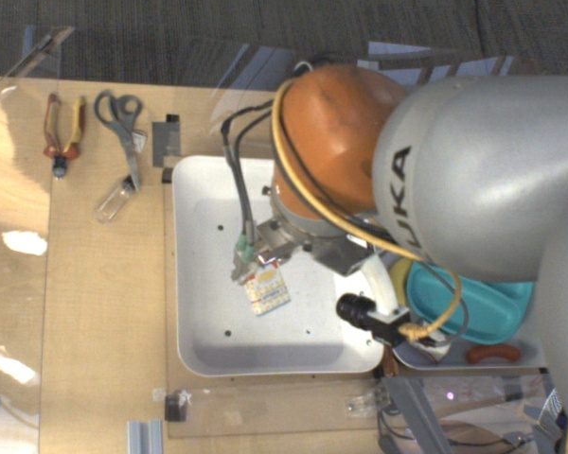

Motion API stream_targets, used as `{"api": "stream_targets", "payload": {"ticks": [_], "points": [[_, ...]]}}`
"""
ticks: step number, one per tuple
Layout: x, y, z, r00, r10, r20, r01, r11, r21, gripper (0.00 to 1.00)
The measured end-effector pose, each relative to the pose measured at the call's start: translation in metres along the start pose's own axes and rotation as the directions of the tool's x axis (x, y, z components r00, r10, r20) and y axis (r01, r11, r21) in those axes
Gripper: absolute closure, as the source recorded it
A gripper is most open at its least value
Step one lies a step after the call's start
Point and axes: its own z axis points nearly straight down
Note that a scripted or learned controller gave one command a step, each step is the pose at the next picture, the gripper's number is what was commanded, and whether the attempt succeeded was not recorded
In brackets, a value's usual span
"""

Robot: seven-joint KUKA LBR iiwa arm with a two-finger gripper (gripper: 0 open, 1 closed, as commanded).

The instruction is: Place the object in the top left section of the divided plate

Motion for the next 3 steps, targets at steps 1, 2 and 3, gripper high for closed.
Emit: {"api": "stream_targets", "payload": {"ticks": [1, 2, 3], "points": [[-0.016, -0.009, -0.097, 0.992, 0.130, 0.001, -0.130, 0.992, -0.003, 1.00], [-0.050, -0.028, 0.046, 1.000, -0.030, 0.000, 0.030, 1.000, 0.001, 1.00], [-0.092, 0.067, 0.025, 0.988, 0.155, 0.001, -0.155, 0.988, -0.001, 1.00]]}}
